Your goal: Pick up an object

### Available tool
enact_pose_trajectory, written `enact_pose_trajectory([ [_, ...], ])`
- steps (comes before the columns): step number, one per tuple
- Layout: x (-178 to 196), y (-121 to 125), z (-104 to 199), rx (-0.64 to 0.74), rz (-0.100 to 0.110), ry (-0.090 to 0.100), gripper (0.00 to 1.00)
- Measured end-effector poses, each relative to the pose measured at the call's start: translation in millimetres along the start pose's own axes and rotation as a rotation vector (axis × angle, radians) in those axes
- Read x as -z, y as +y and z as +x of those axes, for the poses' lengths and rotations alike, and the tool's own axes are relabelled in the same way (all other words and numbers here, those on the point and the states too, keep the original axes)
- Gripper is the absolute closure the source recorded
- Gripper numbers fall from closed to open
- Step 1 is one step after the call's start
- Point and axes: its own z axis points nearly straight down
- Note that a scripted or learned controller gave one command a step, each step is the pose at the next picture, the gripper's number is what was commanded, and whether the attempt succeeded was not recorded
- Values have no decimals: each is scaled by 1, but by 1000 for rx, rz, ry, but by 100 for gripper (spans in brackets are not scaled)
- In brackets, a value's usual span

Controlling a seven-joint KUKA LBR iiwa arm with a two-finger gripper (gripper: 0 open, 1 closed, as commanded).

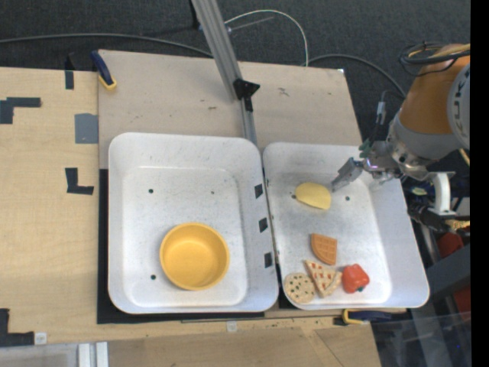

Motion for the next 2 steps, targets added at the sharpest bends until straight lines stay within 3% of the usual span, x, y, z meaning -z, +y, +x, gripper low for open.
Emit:
enact_pose_trajectory([
  [1,-61,5,-4,0,-1,-1,0],
  [2,-47,6,-4,2,-5,-1,100],
])
